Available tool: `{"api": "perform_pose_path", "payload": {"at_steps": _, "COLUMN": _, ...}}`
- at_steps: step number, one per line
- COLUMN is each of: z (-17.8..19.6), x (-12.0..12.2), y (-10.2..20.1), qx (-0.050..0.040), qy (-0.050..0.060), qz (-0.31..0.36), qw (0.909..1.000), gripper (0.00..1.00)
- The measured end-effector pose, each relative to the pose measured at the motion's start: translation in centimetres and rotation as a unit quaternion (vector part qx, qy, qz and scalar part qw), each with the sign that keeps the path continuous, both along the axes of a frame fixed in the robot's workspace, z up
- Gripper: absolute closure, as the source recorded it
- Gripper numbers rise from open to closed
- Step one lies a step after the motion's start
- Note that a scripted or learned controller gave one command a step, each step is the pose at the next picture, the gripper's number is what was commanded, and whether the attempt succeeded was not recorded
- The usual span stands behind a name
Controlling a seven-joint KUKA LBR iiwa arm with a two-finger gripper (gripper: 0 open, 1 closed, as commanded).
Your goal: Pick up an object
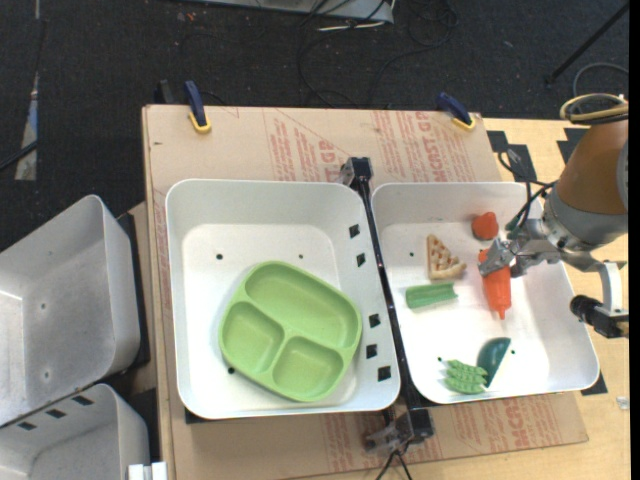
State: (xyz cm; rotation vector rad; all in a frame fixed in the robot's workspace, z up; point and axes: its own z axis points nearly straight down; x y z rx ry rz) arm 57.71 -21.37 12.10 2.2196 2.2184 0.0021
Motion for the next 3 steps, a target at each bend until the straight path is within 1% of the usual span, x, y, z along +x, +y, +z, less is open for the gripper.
{"api": "perform_pose_path", "payload": {"at_steps": 1, "z": 4.6, "x": 1.0, "y": 0.0, "qx": -0.0006, "qy": -0.002, "qz": 0.002, "qw": 1.0000, "gripper": 1.00}}
{"api": "perform_pose_path", "payload": {"at_steps": 2, "z": 10.9, "x": 0.6, "y": -0.3, "qx": -0.0010, "qy": -0.002, "qz": 0.002, "qw": 1.0000, "gripper": 1.00}}
{"api": "perform_pose_path", "payload": {"at_steps": 3, "z": 14.5, "x": 0.7, "y": -0.3, "qx": -0.0006, "qy": -0.001, "qz": 0.002, "qw": 1.0000, "gripper": 1.00}}
